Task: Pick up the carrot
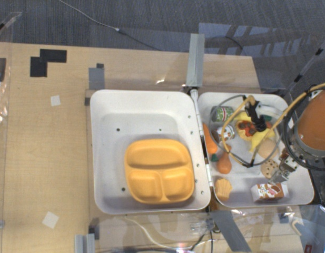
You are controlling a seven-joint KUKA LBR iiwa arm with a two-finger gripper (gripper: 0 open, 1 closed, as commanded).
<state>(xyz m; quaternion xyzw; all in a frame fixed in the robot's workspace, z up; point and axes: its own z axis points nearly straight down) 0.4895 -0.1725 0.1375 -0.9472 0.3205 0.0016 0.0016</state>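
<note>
Claw (285, 168) of mine hangs in the right bin (304, 196), well right of the carrot (209, 140) along its left wall; grip state I cannot tell. Best approach: cross leftward, align lengthwise, probably clearing clutter.

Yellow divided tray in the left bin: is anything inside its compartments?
Nothing visible: all three compartments of the yellow tray look bare. It sits in the left bin. The carrot lies in the right bin, along its left wall.
</note>
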